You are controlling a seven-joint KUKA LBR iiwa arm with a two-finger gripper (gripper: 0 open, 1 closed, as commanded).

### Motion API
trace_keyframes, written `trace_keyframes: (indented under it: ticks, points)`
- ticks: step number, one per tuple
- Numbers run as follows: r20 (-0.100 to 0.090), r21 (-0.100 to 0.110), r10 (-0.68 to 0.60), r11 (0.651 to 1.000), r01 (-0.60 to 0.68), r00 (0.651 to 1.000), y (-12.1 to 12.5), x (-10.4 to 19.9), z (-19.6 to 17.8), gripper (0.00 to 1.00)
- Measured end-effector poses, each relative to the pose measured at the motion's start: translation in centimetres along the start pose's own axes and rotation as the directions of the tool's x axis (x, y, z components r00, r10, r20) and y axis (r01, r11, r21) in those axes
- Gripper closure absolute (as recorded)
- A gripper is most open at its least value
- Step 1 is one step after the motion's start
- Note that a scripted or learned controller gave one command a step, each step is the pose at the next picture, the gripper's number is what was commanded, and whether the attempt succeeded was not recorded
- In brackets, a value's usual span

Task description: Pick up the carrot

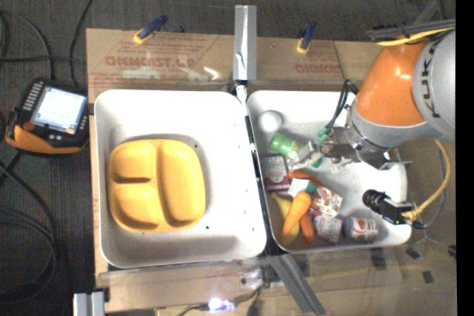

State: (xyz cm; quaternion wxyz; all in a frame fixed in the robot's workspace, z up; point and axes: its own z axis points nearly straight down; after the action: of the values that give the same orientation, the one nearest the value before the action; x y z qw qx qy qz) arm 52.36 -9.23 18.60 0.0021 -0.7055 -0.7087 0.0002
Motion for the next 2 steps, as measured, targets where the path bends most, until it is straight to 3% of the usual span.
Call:
trace_keyframes:
  ticks: [1,2]
  points:
    - [0.009,-0.019,-0.116,0.993,0.116,0.993,-2.06,-1.84,8.55,0.00]
    - [0.007,-0.021,-0.119,0.993,0.120,0.993,-1.94,-1.62,7.69,1.00]
